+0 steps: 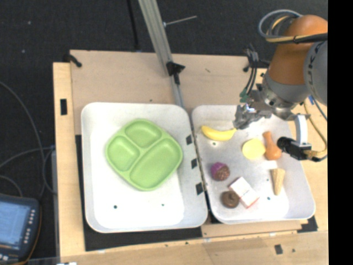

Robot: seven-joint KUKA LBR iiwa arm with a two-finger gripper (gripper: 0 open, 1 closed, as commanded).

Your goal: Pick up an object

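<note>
Camera view: tan wooden desk (110, 81) on dark carpet-like floor (33, 26), cables trailing at left, a screen device (16, 225) at bottom left corner. A metal pole (157, 32) slants down to the back edge between the bins.

Left bin (99, 203), white, shallow, holds a green plate (144, 154) with three compartments, lying flat near the bin's middle.

Right bin (298, 203), white, touching the left bin along its side. In it: banana (218, 133), yellow, curved, lying flat near the back left part; yellow disc (253, 149) just right of it; orange carrot (270, 146) beside the disc; cone (277, 180), tan, pointing toward the front; purple ball (220, 171) left of centre; white block (244, 191) with a red edge near the front; brown donut (230, 199) touching the block's left side.

Arm (292, 54), grey with orange band, comes in from right. Pincer (243, 118) sits low over the back of the right bin, just by the banana's right tip. Cannot tell if it is released or clenched; too dark and small. Nothing seen grasped.
</note>
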